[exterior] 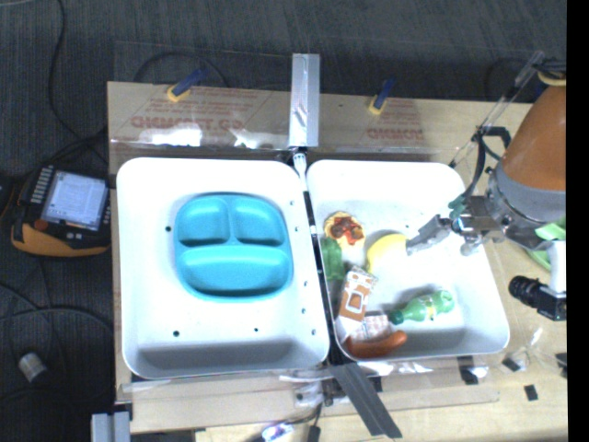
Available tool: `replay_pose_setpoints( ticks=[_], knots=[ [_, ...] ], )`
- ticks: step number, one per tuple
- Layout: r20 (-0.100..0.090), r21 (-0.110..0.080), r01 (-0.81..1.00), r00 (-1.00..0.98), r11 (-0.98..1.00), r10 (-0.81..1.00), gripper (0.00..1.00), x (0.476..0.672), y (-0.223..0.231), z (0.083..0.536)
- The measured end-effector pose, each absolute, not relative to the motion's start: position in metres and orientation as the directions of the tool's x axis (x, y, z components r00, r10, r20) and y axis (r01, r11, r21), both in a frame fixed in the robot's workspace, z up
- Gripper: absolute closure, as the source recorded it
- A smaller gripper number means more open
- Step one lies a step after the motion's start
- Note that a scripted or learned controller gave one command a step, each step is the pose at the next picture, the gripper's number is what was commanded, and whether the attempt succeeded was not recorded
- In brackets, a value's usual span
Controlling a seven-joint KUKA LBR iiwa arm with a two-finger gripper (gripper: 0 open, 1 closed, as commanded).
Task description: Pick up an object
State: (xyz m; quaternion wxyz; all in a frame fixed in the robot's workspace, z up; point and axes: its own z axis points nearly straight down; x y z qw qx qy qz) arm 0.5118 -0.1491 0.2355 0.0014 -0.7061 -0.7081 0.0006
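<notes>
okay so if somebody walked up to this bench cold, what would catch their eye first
Probably the bright blue divided tray lying in the left bin. Next, the jumble of toy food along the right bin's left side and front, with a yellow lemon right by the gripper, which reaches in from the right.

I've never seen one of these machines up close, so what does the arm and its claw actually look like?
The arm is a rounded grey body with a broad orange band above the wrist. At its end sits a small metallic grey gripper with slim dark fingers. Thin black cables loop alongside the wrist.
</notes>
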Motion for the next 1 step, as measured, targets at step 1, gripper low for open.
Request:
replay_pose_setpoints(
  ticks=[1],
  knots=[
    [0.000,0.002,0.987,-0.161,0.161,0.987,0.00,0.5527,-0.1509,0.0922]
  ],
)
